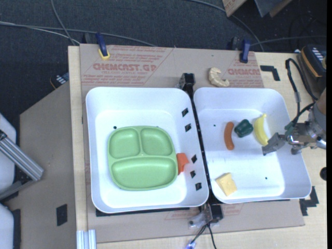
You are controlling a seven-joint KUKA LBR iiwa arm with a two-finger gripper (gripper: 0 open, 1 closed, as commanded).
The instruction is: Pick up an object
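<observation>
The right bin (290, 188) holds several small items: an orange sausage-shaped piece (229, 135), a dark green object (243, 128), a yellow banana (261, 129) and a pale yellow block (225, 183) near the front wall. My gripper (274, 144) reaches in from the right, low over the right bin. It sits just right of and slightly in front of the banana's lower end. Nothing shows held in it.
The left bin (98, 105) holds a green divided plate (142, 157) with a small orange piece (182, 163) against its right edge. A beige object (218, 77) lies on the board behind the bins. Cables run along the right side.
</observation>
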